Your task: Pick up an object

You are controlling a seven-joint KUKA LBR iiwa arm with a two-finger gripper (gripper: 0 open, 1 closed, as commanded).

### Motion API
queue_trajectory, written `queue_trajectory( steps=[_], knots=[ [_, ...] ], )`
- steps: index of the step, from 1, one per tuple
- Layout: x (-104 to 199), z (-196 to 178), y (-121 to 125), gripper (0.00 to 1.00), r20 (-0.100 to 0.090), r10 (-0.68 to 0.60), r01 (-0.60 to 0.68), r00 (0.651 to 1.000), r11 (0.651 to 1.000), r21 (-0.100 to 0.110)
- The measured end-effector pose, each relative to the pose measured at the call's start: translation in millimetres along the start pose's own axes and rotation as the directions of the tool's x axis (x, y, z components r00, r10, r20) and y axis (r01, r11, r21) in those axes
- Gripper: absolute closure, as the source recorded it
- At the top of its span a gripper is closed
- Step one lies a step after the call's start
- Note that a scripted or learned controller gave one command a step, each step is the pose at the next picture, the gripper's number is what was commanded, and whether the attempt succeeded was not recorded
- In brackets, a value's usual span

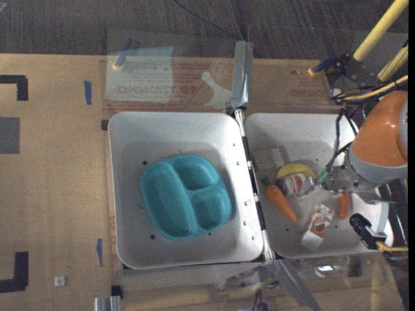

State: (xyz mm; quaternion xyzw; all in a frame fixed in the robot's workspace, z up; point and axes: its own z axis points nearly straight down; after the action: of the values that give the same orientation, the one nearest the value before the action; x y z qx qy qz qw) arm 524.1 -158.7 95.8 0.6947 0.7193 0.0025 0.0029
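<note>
Hovering jaws (322,182), seemingly touching bottle (295,184)

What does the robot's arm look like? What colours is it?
The arm is grey with a big rounded orange band above its wrist. Thin black, green and yellow cables run along it. Its claw is a small grey metal part at the end, too blurry to show more.

The wooden surface (58,193) carries two white bins: the left bin (126,173) toward nine o'clock, the right bin (279,232) touching it toward three o'clock.
</note>
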Motion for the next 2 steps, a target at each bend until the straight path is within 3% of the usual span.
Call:
queue_trajectory(
  steps=[1,2],
  knots=[
    [60.7,7.5,-39.3,0.00,0.002,-0.071,0.071,0.997,0.997,-0.002],
    [57.9,-0.7,-38.1,1.00,0.002,-0.064,0.064,0.998,0.998,-0.005]
  ],
)
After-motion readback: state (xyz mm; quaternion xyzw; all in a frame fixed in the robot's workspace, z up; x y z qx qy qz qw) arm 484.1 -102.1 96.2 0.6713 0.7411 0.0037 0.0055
